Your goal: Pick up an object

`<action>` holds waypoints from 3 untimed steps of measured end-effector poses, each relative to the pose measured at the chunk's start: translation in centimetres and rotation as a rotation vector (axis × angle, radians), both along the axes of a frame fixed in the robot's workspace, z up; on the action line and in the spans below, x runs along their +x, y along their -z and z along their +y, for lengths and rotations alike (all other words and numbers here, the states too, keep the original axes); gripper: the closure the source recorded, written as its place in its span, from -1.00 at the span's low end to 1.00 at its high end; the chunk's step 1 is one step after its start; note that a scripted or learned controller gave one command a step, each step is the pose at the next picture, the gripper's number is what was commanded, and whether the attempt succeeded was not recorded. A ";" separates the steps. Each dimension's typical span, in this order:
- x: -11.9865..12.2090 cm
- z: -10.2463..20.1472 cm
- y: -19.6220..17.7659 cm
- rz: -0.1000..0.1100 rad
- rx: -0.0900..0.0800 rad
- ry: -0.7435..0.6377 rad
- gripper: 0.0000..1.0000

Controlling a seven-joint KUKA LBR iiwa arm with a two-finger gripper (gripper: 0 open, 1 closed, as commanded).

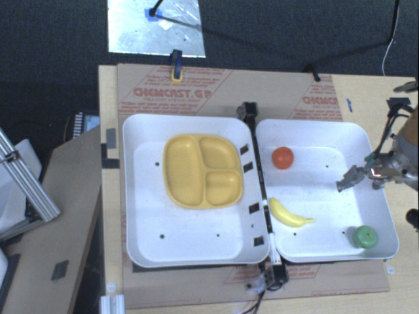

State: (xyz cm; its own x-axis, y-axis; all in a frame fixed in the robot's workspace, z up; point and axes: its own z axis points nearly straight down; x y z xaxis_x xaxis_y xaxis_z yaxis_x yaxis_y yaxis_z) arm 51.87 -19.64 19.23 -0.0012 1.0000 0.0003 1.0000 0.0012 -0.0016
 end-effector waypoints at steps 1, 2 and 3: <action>1.0 -0.2 5.4 0.001 0.001 0.001 -1.00; 0.9 -0.1 10.6 0.002 0.001 0.001 -1.00; 1.1 -0.2 9.3 -0.004 -0.001 0.001 1.00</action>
State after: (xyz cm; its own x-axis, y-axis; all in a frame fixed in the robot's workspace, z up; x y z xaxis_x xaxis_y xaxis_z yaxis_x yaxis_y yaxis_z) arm 53.00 -19.82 9.95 0.0001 1.0000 -0.0010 1.0000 -0.0001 0.0026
